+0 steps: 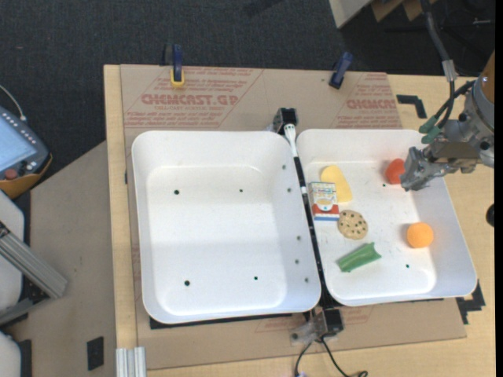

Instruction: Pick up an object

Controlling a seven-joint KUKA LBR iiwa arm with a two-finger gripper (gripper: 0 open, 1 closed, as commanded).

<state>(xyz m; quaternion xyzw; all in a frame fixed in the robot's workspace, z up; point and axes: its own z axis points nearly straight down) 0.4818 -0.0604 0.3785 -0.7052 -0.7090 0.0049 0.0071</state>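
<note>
I am looking at the counter (228, 85), a brown board with red lettering, lying mostly to the left of the jaws. Two white bins are sitting on it side by side: the right bin (440, 277) beneath the jaws, the left bin (212, 148) beyond.

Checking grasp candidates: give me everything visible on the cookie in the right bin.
The cookie is a round, flat, tan disc with dark specks like chocolate chips. It lies flat on the right bin floor, near the middle. Its upper-left edge sits against or very near the small carton; the green piece lies just below, apart from it.
</note>
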